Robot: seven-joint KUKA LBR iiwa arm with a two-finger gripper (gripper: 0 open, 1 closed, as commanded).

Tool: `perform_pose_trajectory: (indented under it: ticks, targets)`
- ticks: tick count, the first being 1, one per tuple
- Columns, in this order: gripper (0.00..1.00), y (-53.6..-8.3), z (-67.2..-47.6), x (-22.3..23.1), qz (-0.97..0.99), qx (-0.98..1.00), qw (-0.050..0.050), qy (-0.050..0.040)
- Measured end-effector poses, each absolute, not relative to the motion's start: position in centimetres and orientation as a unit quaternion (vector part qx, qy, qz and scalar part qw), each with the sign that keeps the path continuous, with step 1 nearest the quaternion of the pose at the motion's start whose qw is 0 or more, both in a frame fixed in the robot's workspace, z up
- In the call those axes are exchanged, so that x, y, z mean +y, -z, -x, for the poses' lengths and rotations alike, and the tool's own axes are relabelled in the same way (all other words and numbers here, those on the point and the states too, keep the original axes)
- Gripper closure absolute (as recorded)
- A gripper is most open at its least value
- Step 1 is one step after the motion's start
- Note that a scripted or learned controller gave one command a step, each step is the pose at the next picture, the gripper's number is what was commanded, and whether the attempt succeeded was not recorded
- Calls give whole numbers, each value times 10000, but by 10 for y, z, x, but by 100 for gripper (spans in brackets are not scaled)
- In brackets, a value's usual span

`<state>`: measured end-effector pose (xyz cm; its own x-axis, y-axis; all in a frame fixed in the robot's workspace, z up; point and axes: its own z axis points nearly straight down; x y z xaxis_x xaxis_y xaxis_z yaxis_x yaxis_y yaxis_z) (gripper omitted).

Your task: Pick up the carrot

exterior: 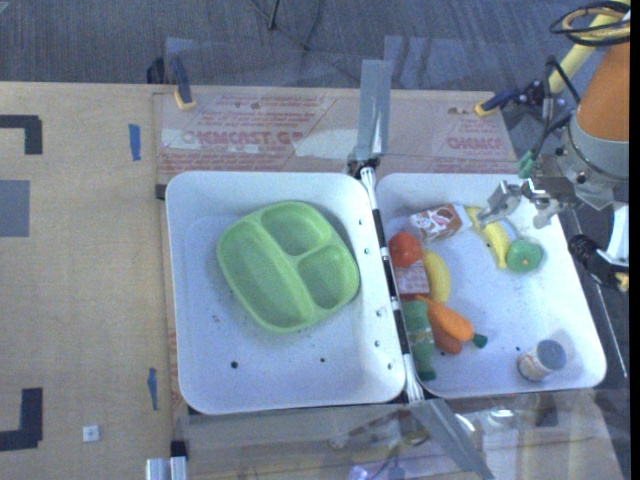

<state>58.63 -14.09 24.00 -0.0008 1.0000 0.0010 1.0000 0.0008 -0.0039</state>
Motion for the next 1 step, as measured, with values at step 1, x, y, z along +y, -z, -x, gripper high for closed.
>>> perform_pose_trajectory:
  ticks: [1]
  targets:
    - [100, -250, -586, -141, 7071, -7071, 15, -9]
